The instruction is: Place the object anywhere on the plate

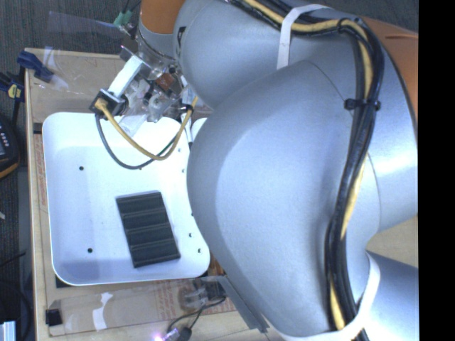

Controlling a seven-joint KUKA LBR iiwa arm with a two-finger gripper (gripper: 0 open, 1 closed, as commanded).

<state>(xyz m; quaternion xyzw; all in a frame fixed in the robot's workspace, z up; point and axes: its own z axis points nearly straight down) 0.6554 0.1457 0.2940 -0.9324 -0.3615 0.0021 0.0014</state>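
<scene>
While the grey arm (298,169) covers the right bin, the gripper (146,94) sits over the left bin's (71,190) far edge. Grip state: cannot tell. Dark ribbed block (147,229) lies flat in the left bin.

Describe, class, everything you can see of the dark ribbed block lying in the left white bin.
The dark ribbed block is a flat, charcoal-grey rectangle with a matte look, perhaps rubber or plastic. Crosswise grooves divide its top into about four bands. It lies flat on the floor of the left white bin, toward the near edge, turned slightly off the bin's sides. Only the bin floor touches it; the claw is well away, at the bin's far edge.
</scene>
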